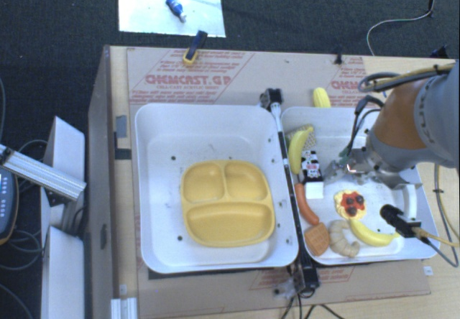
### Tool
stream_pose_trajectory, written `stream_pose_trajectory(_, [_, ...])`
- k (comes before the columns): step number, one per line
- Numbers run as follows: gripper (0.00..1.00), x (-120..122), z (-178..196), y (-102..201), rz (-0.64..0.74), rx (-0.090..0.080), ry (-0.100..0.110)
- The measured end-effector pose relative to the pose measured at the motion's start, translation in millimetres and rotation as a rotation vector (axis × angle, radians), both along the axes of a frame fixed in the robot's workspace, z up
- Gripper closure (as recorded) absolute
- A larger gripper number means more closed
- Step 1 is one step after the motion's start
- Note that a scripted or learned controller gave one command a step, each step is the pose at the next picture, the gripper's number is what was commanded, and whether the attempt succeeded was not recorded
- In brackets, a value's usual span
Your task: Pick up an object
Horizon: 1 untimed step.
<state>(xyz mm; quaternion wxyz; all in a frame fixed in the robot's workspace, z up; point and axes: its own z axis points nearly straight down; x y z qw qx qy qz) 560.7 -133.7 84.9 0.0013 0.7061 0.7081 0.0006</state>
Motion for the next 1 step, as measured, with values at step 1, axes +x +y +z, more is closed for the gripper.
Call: stream_pose_trajectory(1, [0.00, -47.7, -0.7, -1.3, -0.001, 0.001, 0.002])
